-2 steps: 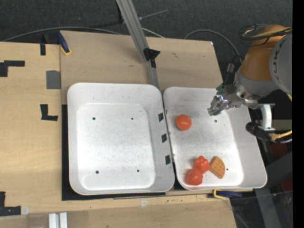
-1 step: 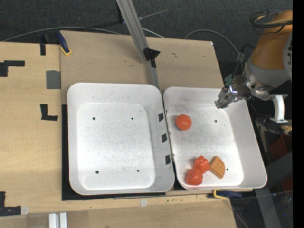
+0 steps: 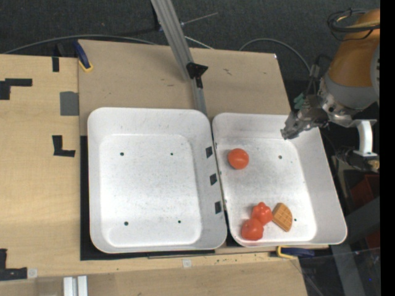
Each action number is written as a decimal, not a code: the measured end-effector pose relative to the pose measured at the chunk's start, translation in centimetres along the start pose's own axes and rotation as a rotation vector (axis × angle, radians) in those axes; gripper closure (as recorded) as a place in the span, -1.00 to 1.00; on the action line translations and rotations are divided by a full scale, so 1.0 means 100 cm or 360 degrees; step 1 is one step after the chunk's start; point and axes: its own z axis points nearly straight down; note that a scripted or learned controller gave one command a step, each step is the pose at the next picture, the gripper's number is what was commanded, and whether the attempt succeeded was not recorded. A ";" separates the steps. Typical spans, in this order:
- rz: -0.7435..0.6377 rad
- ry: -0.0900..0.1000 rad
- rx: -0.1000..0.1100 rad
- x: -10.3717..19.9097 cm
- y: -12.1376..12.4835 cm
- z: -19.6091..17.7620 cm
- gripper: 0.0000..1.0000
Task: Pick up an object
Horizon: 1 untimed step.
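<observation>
Front of right white bin (image 3: 327, 227): 2 red lumpy plastic pieces (image 3: 256, 221) touching each other, with a tan waffle-textured piece (image 3: 282, 216) just beside them. Round orange-red ball (image 3: 238, 158) sits apart, toward the divider, mid-bin. Left white bin (image 3: 99, 184) alongside. Grey arm's gripper (image 3: 290, 130) hangs over the right bin's far right corner, nothing between its fingers; can't tell if they're apart or together.

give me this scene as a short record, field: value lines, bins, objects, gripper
bins: two white, side by side; left bin, right bin
objects: all in right bin
orange ball: alone, near the bin's left wall
red pepper: near front edge, by the red ball
waffle: right of pepper
gripper: over right bin's far right corner, holding nothing seen
</observation>
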 end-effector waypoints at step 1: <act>-0.0009 0.0003 0.0000 0.057 -0.006 -0.006 1.00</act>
